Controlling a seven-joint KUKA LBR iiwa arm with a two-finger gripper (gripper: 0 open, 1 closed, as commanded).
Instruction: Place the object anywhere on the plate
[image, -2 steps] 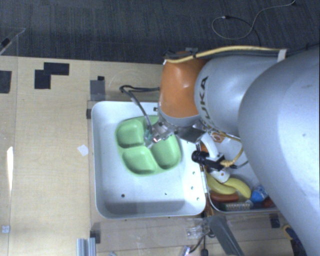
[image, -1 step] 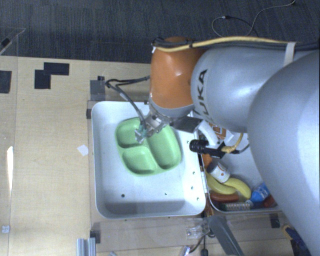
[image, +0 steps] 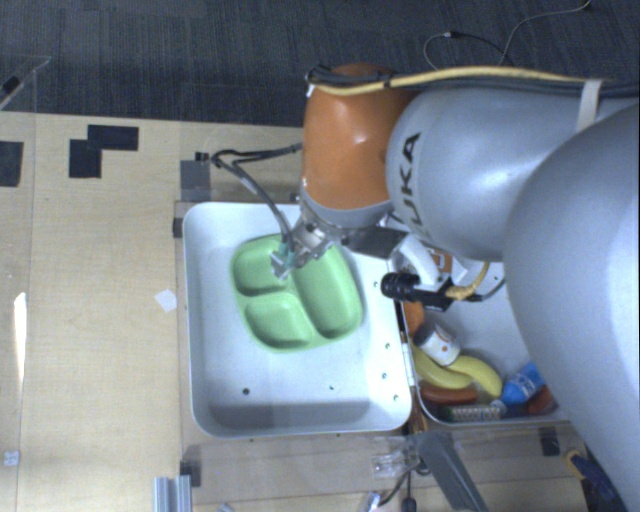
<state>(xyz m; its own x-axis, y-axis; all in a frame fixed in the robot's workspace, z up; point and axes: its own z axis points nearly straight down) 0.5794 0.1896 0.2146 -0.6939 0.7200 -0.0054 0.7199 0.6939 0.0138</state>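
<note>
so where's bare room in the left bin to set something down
Bare floor of the left bin runs along its near wall, below the green plate, plus a strip on its left. Crowded above the plate, where the gripper hangs.

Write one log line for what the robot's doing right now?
gripper over green plate | plate in left bin | banana in right bin

Dark grey carpet floor (image: 150, 55) beyond the bench; pale wooden benchtop (image: 90, 330) with black square markings (image: 100, 148).
</note>
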